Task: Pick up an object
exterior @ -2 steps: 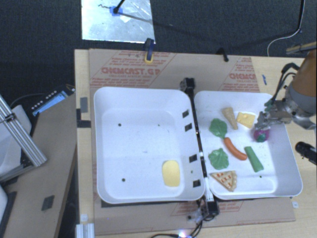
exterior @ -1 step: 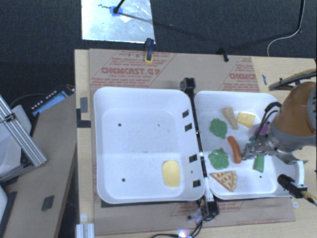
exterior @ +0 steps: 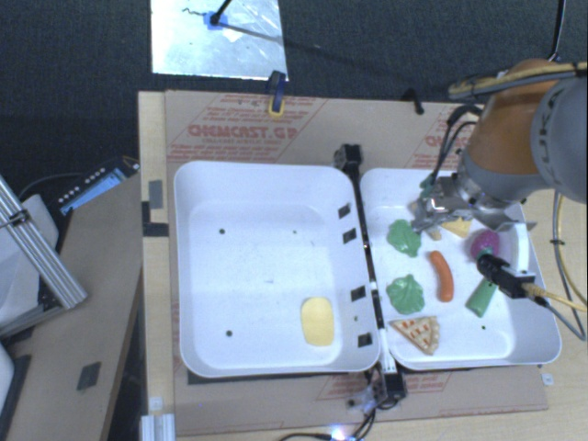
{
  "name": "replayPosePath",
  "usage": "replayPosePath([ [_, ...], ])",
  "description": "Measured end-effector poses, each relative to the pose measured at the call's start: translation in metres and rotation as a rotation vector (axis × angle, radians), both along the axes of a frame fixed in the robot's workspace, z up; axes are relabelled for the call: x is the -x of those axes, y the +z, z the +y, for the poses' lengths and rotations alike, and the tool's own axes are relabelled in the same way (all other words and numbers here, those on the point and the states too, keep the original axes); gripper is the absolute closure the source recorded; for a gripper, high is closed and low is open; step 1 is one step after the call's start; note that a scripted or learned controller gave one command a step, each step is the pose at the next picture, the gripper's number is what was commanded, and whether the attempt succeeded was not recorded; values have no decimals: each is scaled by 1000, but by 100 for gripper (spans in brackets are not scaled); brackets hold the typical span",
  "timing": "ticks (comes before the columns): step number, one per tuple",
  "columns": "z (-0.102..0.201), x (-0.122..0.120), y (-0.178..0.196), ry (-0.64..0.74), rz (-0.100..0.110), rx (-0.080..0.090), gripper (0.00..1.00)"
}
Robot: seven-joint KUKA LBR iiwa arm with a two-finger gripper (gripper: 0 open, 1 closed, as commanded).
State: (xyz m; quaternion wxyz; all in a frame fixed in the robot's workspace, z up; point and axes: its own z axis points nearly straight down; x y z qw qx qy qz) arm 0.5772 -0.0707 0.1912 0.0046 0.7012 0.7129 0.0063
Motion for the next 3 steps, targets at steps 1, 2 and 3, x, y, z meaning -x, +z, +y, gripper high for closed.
replayPosePath([
  [1, -12, -36, 237, -10, -6, 6, 100],
  [2, 2, -48, 319, -10, 3, 4, 100],
  [3, 18, 27, 347, -10, 8, 1, 100],
])
